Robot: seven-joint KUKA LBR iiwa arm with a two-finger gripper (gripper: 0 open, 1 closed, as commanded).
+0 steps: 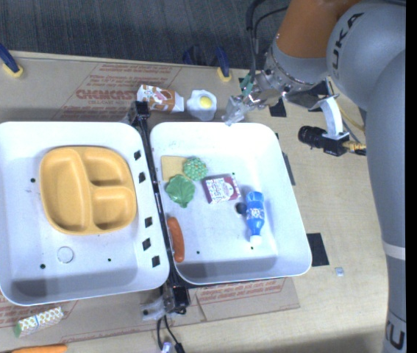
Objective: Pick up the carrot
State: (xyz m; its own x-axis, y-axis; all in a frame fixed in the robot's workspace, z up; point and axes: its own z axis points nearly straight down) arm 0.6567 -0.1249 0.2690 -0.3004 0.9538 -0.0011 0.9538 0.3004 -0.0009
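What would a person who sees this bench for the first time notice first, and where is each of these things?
The big grey arm with its orange band fills the upper right, its gripper hanging over the far rim of the right bin. Next comes the yellow divided tray in the left bin. In the right bin, the orange carrot lies along the left wall, with a blue bottle to its right.

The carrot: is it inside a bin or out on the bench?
Inside. The carrot lies flat in the right bin, along its left wall near the front corner, apart from the other items.
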